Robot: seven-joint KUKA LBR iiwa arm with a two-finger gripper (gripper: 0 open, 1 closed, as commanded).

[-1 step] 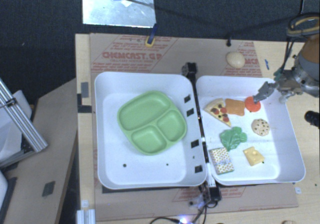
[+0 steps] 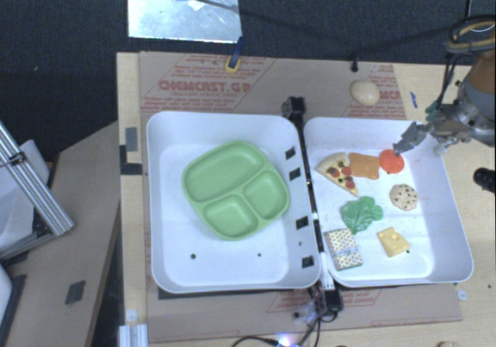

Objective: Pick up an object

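In the right bin (image 2: 446, 206), the gripper (image 2: 404, 146), jaw state unclear, hangs just above a glossy round tomato (image 2: 392, 162).

Tool (image 2: 403, 146) above red tomato (image 2: 391, 163)

In the left white bin (image 2: 167, 260) lies a pale green divided plate (image 2: 235, 189). The right white bin (image 2: 453, 249) holds an orange-red tomato (image 2: 391, 162), pepperoni-dotted pizza slice (image 2: 336, 170), speckled tan cookie (image 2: 403, 197), green broccoli (image 2: 361, 213) and yellow cheese (image 2: 393, 242).
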